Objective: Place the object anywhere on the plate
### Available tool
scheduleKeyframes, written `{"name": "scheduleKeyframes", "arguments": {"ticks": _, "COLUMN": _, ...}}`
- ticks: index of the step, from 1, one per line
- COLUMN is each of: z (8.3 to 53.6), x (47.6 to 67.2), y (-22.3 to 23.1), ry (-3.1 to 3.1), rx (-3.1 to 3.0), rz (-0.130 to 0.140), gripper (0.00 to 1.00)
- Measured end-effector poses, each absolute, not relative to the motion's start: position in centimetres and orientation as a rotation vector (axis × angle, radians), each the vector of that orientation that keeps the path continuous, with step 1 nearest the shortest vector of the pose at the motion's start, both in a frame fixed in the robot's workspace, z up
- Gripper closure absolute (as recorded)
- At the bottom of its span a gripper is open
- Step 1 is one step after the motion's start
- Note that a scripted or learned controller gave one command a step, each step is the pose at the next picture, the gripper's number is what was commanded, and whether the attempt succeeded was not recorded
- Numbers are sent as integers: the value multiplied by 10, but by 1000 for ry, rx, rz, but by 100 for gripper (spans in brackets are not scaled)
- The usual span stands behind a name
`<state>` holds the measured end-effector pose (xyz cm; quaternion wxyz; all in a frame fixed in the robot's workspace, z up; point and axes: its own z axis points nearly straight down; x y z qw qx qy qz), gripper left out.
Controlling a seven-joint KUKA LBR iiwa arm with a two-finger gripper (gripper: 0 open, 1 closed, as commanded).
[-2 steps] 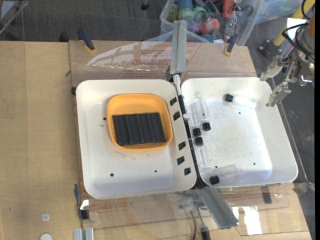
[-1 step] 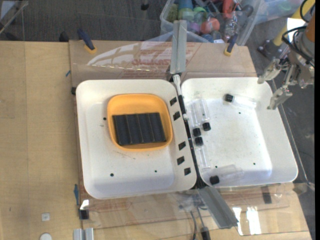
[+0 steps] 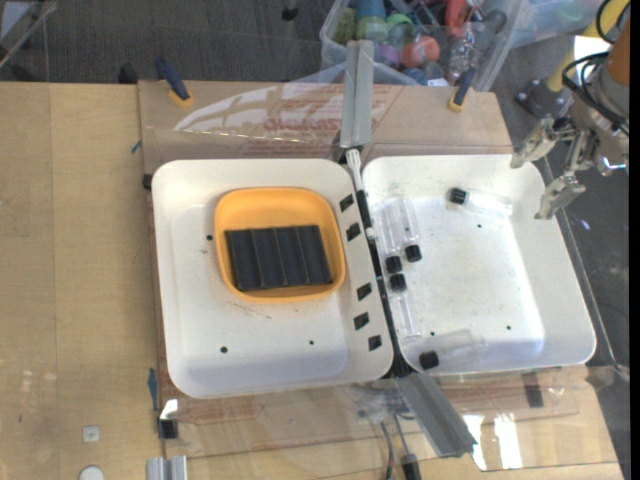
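Two shallow white bins are seen side by side on the wooden counter (image 3: 60, 268). In the left bin (image 3: 190, 348) an orange plate (image 3: 278, 206) is set a little toward the far side, and a dark ribbed block (image 3: 278, 257) lies flat on it, covering most of its near half and resting against the near rim. The right bin (image 3: 520, 298) carries small black pieces and clear plastic fittings along the divider between the bins, with one more black piece toward its far side. The claw (image 3: 556, 173) is held at the far right corner of the right bin, over its rim and well apart from the plate; its two pale fingers (image 3: 553, 196) are seen spread apart, with nothing between them. Beyond the bins, a clear tub of coloured toys (image 3: 425, 18) stands on the floor.
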<state>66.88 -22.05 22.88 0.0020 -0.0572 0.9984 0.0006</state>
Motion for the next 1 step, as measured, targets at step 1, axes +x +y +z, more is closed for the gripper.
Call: {"name": "scheduleKeyframes", "arguments": {"ticks": 1, "z": 229, "x": 669, "y": -220, "ry": 3130, "rx": -226, "rz": 2, "gripper": 0}}
